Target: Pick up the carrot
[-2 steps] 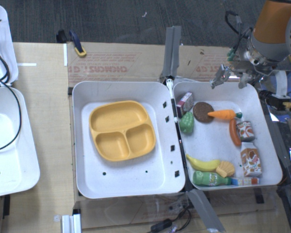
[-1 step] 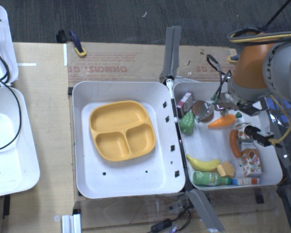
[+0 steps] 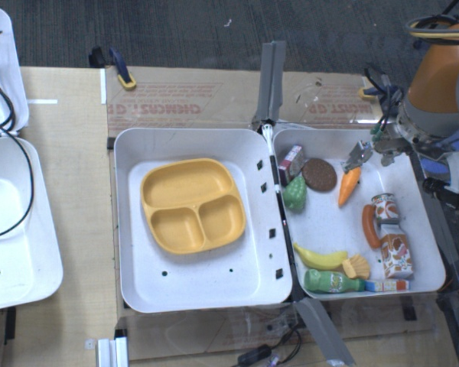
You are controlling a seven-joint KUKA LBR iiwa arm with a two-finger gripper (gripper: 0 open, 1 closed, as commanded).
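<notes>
Fingers of the gripper (image 3: 359,157) close on the top of one carrot (image 3: 349,186), hanging above the right bin (image 3: 424,205). One yellow tray (image 3: 191,203) sits in the left bin (image 3: 130,228).

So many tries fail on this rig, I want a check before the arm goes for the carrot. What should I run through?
1. Carrot in view in the right bin: ok.
2. Carrot free of the brown cookie beside it: ok, a gap shows.
3. Gripper near the carrot's top end: ok.
4. Carrot between the jaws: cannot tell.
5. Sausage away from the carrot: ok.
</notes>
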